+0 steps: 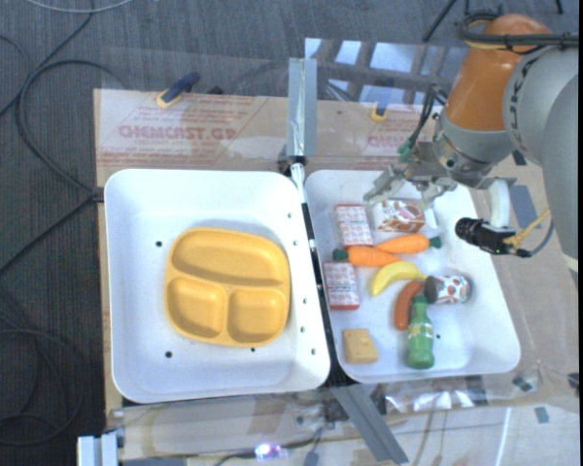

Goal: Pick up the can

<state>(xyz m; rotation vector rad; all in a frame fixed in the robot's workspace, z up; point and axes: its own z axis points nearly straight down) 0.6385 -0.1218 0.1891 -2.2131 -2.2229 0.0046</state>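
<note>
Over the right bin's (486,357) far end, the gripper (409,184) hangs spread apart, well apart from the can (448,288).

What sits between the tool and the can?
The tool hovers over a snack packet at the bin's far end. A carrot and banana lie between it and the can.

Small can (448,288) with a red and white label, lying on its side, dark end facing left, in the right-hand white bin (486,352), near its right wall, just beside the yellow banana (396,277) and above the green bottle (420,334)
</note>
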